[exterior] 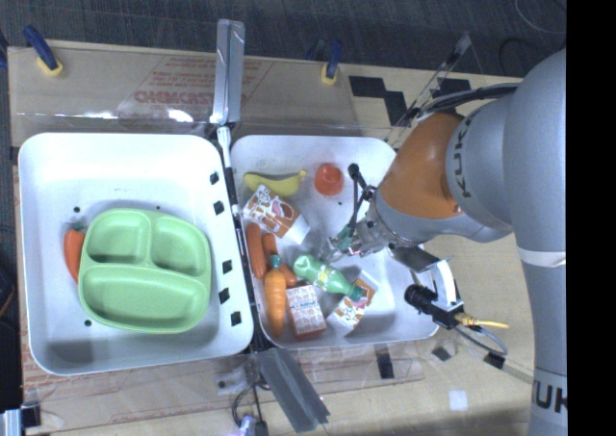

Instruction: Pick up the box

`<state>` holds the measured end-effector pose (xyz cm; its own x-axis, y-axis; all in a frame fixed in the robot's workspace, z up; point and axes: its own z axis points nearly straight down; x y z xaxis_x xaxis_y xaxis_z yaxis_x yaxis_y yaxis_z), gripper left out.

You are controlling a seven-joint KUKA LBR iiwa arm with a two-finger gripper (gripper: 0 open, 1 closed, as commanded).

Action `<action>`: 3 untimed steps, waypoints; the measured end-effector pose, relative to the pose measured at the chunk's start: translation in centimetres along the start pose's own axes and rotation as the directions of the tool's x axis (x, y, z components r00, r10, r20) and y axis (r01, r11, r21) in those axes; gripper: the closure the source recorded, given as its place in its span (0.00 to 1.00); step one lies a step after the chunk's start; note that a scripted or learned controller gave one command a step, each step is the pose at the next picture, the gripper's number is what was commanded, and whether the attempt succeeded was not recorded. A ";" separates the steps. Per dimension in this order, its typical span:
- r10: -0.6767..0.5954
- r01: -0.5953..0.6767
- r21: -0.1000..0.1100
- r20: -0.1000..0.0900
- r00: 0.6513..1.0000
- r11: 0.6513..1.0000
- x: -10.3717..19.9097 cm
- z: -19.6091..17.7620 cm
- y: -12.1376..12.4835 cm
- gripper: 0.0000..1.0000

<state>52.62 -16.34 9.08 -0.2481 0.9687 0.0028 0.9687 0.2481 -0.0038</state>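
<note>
Camera view: I judge approach step. Gripper (348, 240), jaw state I cannot tell, hovers over right bin (383, 147). Box (305, 310) lies below-left of it; next, shift there and descend.

Quick headcount of both bins

Two white bins (38, 232). Left one has one green divided plate (144, 270) and one carrot (73, 251). Right one has one banana (274, 181), one red-orange ball (329, 178), one green bottle (325, 276), two or so carrots (275, 297), and three small printed boxes (305, 312).
</note>
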 end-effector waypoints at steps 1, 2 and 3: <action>0.327 -0.327 0.001 0.000 0.945 0.945 4.9 0.0 -2.5 1.00; 0.562 -0.562 -0.002 -0.001 0.827 0.827 7.6 0.0 -3.1 1.00; 0.721 -0.721 -0.001 -0.001 0.693 0.693 13.2 -10.0 0.6 1.00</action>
<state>49.96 -3.42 19.11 0.5260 0.8505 0.0002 0.8505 -0.5260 -0.0038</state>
